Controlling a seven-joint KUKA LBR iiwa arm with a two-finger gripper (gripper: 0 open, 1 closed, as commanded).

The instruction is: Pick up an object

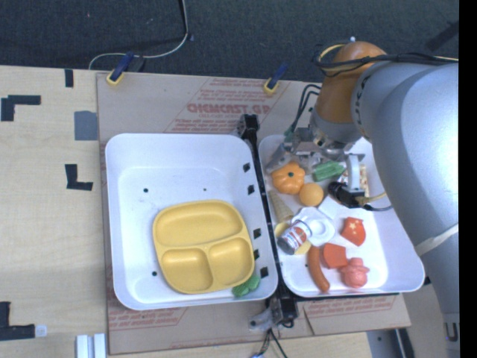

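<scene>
- Camera view, and I'll hang everything off the right white plastic bin (406,271): that's where all your candidates are.
- The grey arm's two-finger gripper (319,149) is low over the far end of that bin, just beyond a small orange toy pumpkin (288,177).
- Is the claw open or closed? Honestly I can't tell; the wrist and a tangle of cable sit right on top of it. Nothing is visibly gripped.
- Right beside the pumpkin sit a round orange ball-like fruit (311,194) and a green toy vegetable (328,171).
- My guess is the pumpkin's your target. It looks like light, hollow, hard plastic, so smooth and slippery. I'd pinch across its widest part, low down, not at the stem.
- Mid-bin there's a small red-labelled can (297,236) on its side, probably prone to rolling.
- Near end: a red pepper-like piece (353,230), a long orange-brown sausage (318,268) and a pink lumpy toy (355,272).
- The bin's far right corner is hidden behind the arm.
- Left of the landmark bin, a yellow divided plastic tray (203,245) sits in the other white bin (127,200), with something green (246,286) poking out at the tray's near edge, too small to name.
</scene>
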